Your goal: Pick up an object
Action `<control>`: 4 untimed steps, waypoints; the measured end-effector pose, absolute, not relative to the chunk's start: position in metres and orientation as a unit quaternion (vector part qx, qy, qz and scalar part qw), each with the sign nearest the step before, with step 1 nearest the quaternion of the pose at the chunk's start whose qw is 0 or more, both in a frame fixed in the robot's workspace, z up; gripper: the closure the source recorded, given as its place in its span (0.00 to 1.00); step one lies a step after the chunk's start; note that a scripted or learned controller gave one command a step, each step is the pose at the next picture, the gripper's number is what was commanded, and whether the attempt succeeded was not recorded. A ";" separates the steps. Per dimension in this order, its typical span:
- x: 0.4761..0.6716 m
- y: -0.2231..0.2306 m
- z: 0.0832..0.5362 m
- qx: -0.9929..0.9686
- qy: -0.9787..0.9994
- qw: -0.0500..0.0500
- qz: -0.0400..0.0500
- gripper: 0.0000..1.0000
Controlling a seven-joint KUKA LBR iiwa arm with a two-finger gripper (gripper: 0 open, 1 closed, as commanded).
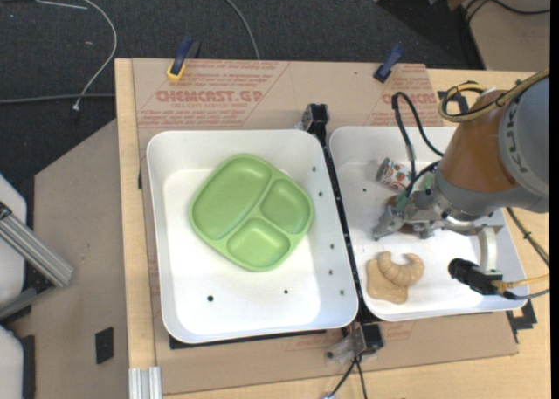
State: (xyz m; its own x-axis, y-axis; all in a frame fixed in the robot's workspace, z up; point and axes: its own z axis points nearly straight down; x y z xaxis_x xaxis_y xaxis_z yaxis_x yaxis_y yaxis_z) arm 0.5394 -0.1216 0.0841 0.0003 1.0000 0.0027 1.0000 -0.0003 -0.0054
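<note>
Camera view, looking down at a slant: the grey arm, with its orange band above the wrist, reaches in from the right over the right bin. The gripper sits low inside that bin, near its middle, and points toward the wall shared with the left bin. Whether it is wide or narrow cannot be told from this angle, and no item can be seen held in it.

Items in the right bin, placed against the gripper:
- A tan croissant-shaped item lies just below the gripper, toward the near wall of the bin. It rests on the bin floor and appears apart from the gripper.
- A small red-and-white crumpled item lies just beyond the gripper, toward the far wall, also apart from it. Its exact kind cannot be told.

A black cable loops from the arm over the far part of the right bin.

To the gripper's far side, across the shared wall, the left bin holds a green divided plate with three compartments. It lies flat and turned at an angle, well apart from the gripper.

Both bins stand on a cardboard sheet, which is held at its far edge by two blue clamps.
</note>
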 end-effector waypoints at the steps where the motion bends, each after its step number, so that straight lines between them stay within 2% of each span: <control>1: 0.540 -0.122 0.096 -0.708 -0.707 0.002 0.000 1.00; 3: 0.548 -0.123 0.207 -0.707 -0.708 -0.003 -0.002 1.00; 4: 0.549 -0.123 0.215 -0.707 -0.707 -0.001 -0.001 1.00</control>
State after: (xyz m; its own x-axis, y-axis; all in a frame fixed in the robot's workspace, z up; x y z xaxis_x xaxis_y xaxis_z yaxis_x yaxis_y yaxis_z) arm 0.5492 -0.1225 0.2152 -0.0010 1.0000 -0.0008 1.0000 0.0010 0.0033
